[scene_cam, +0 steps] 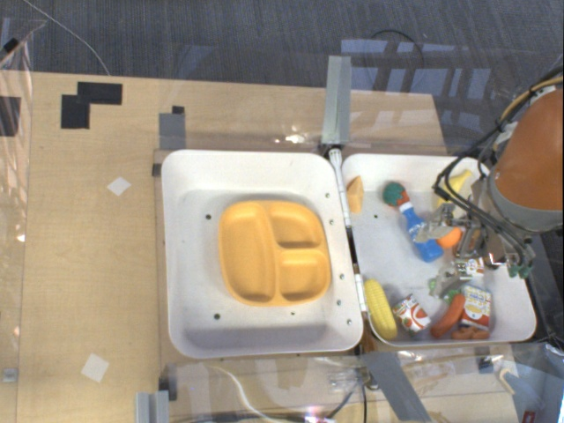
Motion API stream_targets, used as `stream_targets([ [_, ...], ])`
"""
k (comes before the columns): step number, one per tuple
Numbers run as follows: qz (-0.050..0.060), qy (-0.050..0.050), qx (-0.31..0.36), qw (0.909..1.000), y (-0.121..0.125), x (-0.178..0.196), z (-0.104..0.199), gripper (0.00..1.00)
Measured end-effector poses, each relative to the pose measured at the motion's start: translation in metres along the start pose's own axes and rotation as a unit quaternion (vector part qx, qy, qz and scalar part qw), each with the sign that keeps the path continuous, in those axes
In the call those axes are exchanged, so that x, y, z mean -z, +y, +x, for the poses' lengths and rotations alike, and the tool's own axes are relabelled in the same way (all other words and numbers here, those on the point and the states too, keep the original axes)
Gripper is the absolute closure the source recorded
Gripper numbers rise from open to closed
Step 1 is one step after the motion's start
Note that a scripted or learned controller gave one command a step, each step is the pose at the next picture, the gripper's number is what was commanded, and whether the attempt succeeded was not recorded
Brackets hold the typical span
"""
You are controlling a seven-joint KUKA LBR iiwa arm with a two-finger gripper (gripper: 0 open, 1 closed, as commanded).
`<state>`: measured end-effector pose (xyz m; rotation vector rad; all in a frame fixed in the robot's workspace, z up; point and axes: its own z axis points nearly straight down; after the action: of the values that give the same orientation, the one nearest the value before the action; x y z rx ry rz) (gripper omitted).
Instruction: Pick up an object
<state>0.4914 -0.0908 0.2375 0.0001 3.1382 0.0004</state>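
The gripper (458, 252) is hanging over the right bin (379, 236), just right of the blue bottle (419, 233); its closure I cannot tell.

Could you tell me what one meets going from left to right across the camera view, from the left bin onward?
Left bin → yellow divided tray → corn cob → blue bottle → gripper over the right bin.
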Motion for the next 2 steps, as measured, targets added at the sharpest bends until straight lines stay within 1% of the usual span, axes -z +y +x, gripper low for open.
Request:
stream_targets([
  [1, 0.002, -0.008, -0.031, 0.9995, -0.033, -0.111, -0.001, 0.0],
  [2, 0.0, -0.002, 0.009, 1.0, -0.022, -0.112, -0.071, 0.0],
])
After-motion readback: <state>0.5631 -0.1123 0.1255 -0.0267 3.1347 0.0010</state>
